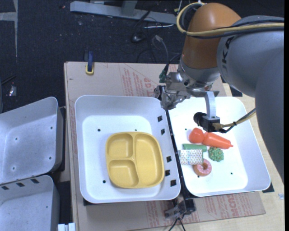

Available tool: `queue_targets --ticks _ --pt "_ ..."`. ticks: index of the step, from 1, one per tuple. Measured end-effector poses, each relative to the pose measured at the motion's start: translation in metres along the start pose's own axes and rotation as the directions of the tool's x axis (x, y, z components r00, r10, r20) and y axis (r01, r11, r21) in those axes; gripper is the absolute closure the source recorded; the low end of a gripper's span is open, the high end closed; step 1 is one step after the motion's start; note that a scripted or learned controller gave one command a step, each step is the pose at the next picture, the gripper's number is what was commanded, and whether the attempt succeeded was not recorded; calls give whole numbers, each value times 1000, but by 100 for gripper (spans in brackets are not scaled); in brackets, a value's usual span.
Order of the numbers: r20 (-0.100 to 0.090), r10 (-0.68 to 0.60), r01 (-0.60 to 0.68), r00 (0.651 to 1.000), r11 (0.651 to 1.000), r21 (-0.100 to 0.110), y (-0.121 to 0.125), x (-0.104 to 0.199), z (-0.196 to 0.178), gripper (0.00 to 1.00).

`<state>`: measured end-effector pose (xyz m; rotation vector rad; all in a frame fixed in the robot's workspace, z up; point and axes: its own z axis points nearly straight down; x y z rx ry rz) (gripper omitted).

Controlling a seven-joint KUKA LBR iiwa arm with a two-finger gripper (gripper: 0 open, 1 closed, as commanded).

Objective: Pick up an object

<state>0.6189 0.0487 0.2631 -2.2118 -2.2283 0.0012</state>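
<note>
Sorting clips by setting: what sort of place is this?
Probably a robotics lab: a robot arm over two white bins on a cardboard-covered bench, toy food like a carrot, cables on dark floor.

My arm [253, 49] is big and grey, with a round orange band [205, 27]. A thin yellow cable [189, 13] loops around it.

A tan wooden bench [115, 76] with faded red lettering carries 2 shallow white plastic bins side by side, touching along their inner rims: the left bin [90, 113] and the right bin [244, 171]. A small yellow-and-blue clamp [90, 64] sits at its far left corner.
</note>
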Motion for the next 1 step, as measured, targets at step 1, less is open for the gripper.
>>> queue_targets --ticks 1 --pt "0 0 0 1000 1000 1 -6 46 19 100"
